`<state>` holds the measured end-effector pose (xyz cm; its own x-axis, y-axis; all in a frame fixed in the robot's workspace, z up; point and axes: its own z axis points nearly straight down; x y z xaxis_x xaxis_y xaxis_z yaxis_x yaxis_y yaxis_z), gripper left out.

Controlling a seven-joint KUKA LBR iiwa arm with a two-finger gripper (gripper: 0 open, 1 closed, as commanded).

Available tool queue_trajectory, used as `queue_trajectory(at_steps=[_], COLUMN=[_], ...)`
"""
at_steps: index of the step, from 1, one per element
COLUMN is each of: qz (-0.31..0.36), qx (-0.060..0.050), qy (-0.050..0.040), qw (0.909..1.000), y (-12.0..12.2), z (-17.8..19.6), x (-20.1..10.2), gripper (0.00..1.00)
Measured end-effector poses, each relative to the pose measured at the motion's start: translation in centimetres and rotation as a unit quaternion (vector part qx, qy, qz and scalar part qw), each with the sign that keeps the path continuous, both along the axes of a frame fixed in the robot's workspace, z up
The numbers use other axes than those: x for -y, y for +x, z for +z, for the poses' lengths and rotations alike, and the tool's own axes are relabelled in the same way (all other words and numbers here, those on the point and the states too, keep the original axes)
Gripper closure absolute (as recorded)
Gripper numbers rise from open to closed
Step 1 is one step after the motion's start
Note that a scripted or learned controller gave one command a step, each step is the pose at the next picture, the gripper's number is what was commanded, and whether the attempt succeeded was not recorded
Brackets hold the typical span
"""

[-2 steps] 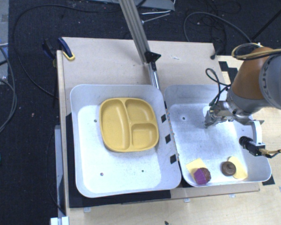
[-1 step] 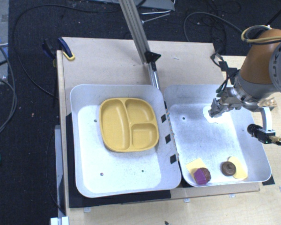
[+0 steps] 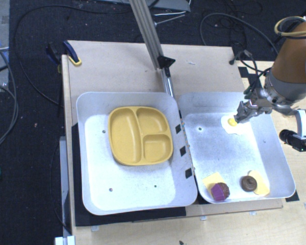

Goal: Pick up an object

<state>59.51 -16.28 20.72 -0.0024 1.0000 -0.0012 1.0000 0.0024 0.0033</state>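
Pale yellow: that is the colour of the small flat object (image 3: 230, 124) lying in the right-hand bin (image 3: 275, 152) near its far wall, and the gripper (image 3: 241, 113) sits low over its right edge, touching or just above it; which cannot be told. The state of the jaws cannot be told either, since the tool reads as a dark, compact mass with no visible gap.

Judgement: the step in hand is the descent onto this piece, not a lift. The next move calls for closing squarely on a thin, flat item, which offers little to grip; a slip is the likely fault.

The same bin holds, along its near wall, a purple ball-like object (image 3: 220, 191) resting on a yellow piece (image 3: 211, 179), and beside it a brown round object (image 3: 249, 183) on a second yellow piece (image 3: 261, 185).

The left-hand bin (image 3: 92, 162) carries a yellow three-compartment plate (image 3: 141, 135).

Both bins rest on a light wooden bench (image 3: 117, 68). A metal pole (image 3: 148, 27) slants in from the far side, and black cables (image 3: 30, 86) trail over the dark floor.
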Motion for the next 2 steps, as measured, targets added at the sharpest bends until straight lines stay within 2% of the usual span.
queue_trajectory(at_steps=[1, 2], qz=[0.000, 0.000], qx=[0.001, 0.000], qy=[-0.0003, -0.0001], qw=[1.0000, 1.0000], y=[-0.2, -0.1], z=[5.2, 8.0], x=[-0.3, -0.3], gripper=[1.00, 1.00])
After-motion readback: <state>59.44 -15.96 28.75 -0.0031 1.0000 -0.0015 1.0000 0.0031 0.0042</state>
